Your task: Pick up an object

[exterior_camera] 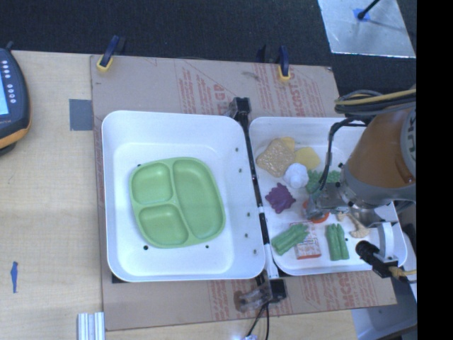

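A: Camera view, bins first. Count?

B: Two shallow white bins, side by side. The left bin (117, 190) holds one item: a green divided plate (177, 202) with three compartments, lying flat near its middle.

A: The right bin (283, 264)?

B: Several small items. One tan textured piece (276, 156) at the upper left, one pale yellow piece (307, 156) just beside it on the right, one white rounded object (296, 176) below those two. One purple toy (280, 197) left of centre. One green item (289, 238) at the lower left, one small red-and-white packet (308, 248) touching its right side, one green ridged piece (336, 241) further right. One red piece (317, 217), small, partly under the gripper. One green leafy item (326, 179) by the arm, mostly hidden.

A: Arm and gripper?

B: One arm (382, 154), its orange band over the right bin's right half. One gripper (320, 205), low among the items, close to the red piece and the purple toy. Fingers: cannot tell whether apart or together; too dark and small. No object is seen between them.

A: Surroundings?

B: One cardboard sheet (177, 80) under both bins, two clamps with yellow tips at its top edge (107, 54) (283, 66), one black-and-orange handheld controller (10, 98) at the left edge of the bench.
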You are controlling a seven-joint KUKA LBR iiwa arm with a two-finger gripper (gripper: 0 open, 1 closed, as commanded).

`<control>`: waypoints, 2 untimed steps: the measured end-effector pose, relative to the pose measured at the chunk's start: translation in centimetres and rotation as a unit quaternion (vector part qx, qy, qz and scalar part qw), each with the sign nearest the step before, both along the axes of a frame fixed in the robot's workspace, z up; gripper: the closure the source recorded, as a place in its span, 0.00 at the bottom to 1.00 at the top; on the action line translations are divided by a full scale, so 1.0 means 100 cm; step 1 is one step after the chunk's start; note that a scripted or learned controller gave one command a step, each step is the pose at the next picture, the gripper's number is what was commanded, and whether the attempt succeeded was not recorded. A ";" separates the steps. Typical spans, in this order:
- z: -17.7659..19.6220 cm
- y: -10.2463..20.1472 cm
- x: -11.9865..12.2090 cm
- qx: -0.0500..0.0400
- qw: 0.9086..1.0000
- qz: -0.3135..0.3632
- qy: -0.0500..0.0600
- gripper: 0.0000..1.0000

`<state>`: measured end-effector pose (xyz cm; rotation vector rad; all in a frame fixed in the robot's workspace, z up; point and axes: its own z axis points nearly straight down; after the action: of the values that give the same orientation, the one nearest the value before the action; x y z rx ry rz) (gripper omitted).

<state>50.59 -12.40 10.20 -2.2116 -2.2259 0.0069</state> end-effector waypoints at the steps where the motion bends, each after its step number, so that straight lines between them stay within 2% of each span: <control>1: 0.000 0.000 0.000 0.000 1.000 0.000 0.000 0.00; 2: 0.010 -0.001 0.000 -0.001 1.000 0.001 0.000 1.00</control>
<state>50.59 -12.47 11.20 -2.2101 -2.2279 0.0090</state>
